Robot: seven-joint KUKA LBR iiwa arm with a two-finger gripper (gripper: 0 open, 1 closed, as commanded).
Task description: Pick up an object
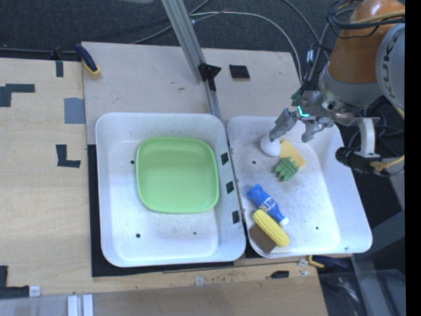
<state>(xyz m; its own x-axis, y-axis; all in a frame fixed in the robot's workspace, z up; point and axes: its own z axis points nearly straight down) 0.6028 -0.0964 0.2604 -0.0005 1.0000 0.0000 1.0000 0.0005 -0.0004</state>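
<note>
My gripper (294,131) hangs over the back of the right bin (332,206), its two fingers spread apart with nothing between them. Just below it lies a white rounded object (270,147), with a yellow piece (293,154) and a small green toy (286,169) beside it. Nearer the front of the same bin lie a blue bottle (265,204), a yellow corn cob (270,228) and a brown block (262,241) partly under the corn.
A green square plate (177,174) lies in the left bin (118,229). A slanted metal pole (191,45) crosses the bench behind the bins. Cables (250,12) loop at the back right near the arm.
</note>
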